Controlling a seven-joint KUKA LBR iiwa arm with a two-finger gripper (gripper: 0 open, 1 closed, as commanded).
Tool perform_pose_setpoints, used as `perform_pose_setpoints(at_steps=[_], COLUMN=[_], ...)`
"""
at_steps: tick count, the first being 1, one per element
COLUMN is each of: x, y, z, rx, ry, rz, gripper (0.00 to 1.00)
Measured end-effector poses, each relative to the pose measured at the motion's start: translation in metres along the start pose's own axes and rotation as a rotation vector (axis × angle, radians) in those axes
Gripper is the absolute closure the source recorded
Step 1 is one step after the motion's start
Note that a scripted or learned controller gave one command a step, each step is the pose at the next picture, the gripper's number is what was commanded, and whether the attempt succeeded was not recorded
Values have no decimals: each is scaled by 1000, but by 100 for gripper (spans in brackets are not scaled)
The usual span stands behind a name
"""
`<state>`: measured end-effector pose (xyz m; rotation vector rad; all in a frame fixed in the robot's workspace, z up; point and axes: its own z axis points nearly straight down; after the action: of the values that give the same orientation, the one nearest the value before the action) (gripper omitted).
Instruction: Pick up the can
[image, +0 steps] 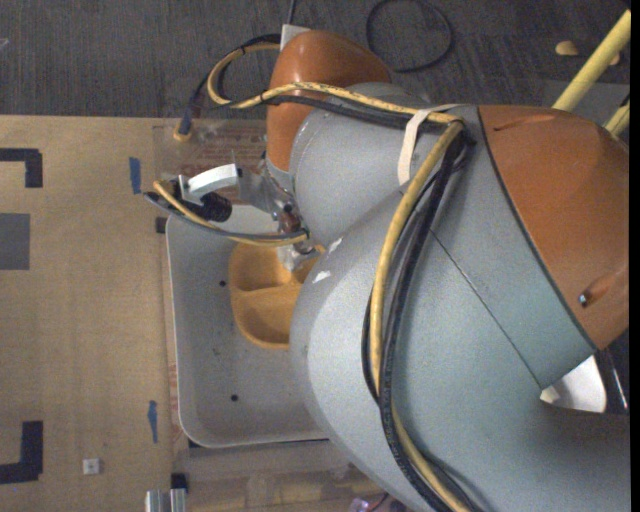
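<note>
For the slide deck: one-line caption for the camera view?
Grey arm reaches in over a white bin holding a yellow bowl, on the wooden bench.

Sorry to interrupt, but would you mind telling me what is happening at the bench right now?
The grey and orange arm is reaching in over a white bin and blocks most of the view. A yellow bowl-like object lies in that bin, partly hidden beneath the arm. The task is picking up a can, but I cannot spot one here, nor tell whether anything is held.
</note>
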<state>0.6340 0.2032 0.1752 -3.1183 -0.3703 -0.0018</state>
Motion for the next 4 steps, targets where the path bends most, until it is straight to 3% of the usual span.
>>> perform_pose_setpoints(at_steps=[1,2,3,4], x=[25,17,21,2], y=[-14,2,-17,-22], z=[-26,-68,33,-22], rx=[0,-1,-1,-1], ry=[1,0,-3,-4], rz=[15,41,34,-112], gripper=[100,100,100,100])
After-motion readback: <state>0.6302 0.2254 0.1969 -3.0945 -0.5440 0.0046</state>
